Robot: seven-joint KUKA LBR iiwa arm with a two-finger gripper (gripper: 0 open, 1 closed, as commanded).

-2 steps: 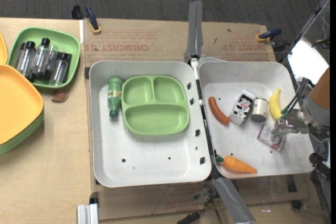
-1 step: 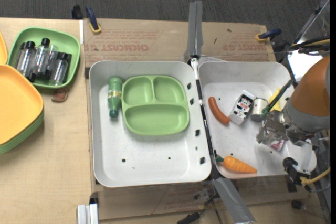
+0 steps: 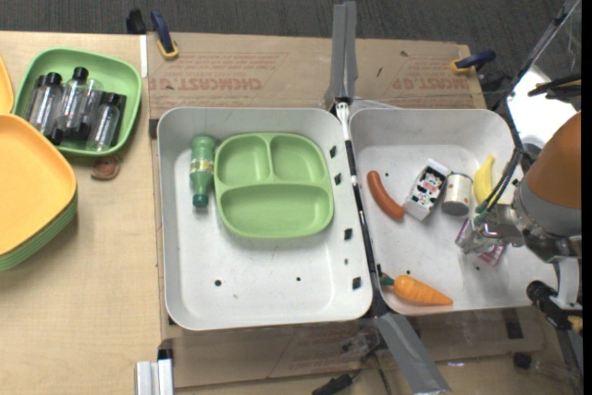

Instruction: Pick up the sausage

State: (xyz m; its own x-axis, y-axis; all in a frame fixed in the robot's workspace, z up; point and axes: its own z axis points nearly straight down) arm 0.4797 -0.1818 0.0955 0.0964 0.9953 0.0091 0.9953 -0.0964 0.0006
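The sausage point(image 3: 386, 196), short and reddish-orange, lies at a slant on the floor of the right bin point(image 3: 435, 129), near its left wall. My gripper point(image 3: 480, 241) hangs low over the right half of the same bin, about a hand's width right of the sausage and slightly nearer the front. It is below the can and banana, and nothing shows between its pale fingers. The grey arm with its orange band point(image 3: 560, 171) comes in from the right edge.
Right of the sausage stand a small black-and-white carton point(image 3: 427, 190), a silver can point(image 3: 456, 193) and a banana point(image 3: 484, 180). A carrot point(image 3: 421, 291) lies at the front wall. The left bin point(image 3: 268, 291) holds a green divided plate point(image 3: 273, 183) and a green bottle point(image 3: 201, 169).
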